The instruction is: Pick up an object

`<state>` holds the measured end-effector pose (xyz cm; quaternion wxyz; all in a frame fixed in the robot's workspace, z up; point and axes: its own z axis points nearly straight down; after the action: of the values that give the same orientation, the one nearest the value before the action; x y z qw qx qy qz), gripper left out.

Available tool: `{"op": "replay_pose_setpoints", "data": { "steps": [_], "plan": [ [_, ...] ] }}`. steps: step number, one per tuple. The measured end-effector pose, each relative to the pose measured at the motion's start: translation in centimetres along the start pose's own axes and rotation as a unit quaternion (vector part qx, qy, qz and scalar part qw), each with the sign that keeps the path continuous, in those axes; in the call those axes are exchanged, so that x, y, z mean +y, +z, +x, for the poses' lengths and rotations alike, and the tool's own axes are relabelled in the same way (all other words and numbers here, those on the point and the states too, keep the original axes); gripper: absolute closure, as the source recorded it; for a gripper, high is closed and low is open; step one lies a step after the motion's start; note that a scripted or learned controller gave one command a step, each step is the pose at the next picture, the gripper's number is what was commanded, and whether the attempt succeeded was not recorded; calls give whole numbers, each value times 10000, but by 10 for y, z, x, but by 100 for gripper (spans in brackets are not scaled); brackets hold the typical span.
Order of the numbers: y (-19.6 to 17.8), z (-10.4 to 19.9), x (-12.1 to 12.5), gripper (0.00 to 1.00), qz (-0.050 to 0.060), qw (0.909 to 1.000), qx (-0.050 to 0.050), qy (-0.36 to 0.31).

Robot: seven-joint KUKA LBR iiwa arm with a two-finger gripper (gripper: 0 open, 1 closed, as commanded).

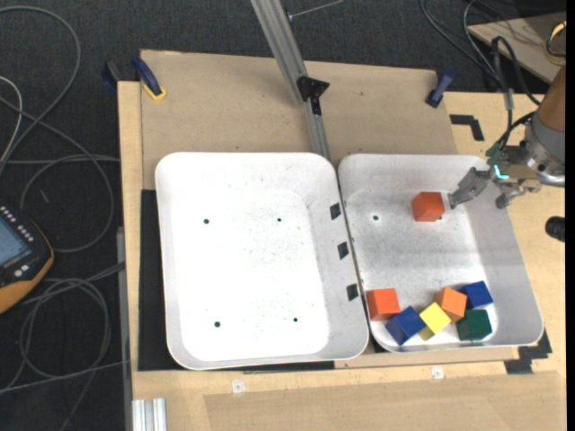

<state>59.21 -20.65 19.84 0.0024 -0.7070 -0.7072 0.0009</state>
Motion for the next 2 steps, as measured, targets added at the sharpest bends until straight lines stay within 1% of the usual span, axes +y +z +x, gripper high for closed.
{"op": "replay_pose_setpoints", "data": {
  "steps": [1,2],
  "plan": [
    [-2,0,1,0,-19,10000,-8,-7],
    [60,1,4,0,11,10000,2,-1]
  ]
}}
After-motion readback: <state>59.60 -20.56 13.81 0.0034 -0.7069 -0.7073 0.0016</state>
